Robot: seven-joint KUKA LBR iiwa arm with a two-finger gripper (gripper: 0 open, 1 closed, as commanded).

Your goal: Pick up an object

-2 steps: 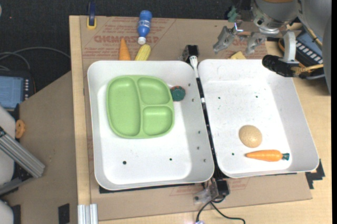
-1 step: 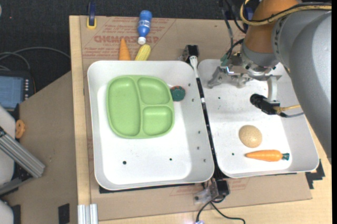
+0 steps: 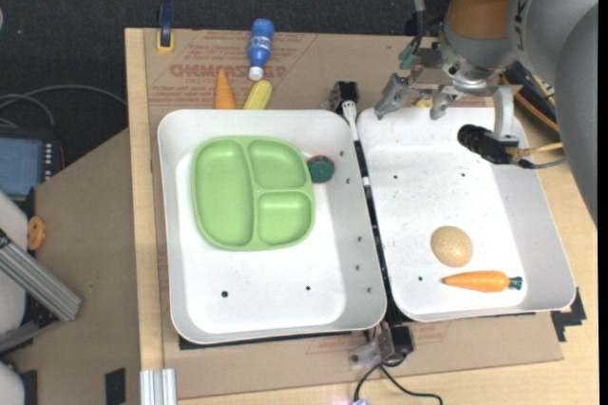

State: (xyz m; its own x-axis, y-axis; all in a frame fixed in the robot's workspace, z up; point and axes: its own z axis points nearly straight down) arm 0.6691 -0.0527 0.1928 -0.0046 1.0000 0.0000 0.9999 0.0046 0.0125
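Objects for picking are lying in the right bin [image 3: 532, 203]: I am seeing an orange carrot [image 3: 478, 280] near its lower edge and a tan rounded piece [image 3: 452, 245] just above it, close but apart. My tool [image 3: 415, 101] is hanging at the bin's upper left rim, its fingers spread and pinching nothing. In the left bin [image 3: 190, 289] a green divided plate [image 3: 254, 192] is sitting with a small dark teal item [image 3: 321, 168] touching its right edge. On the bench [image 3: 313, 51] beyond, a small bottle [image 3: 259, 48], a corn cob [image 3: 257, 94] and another carrot [image 3: 223, 90] are lying.
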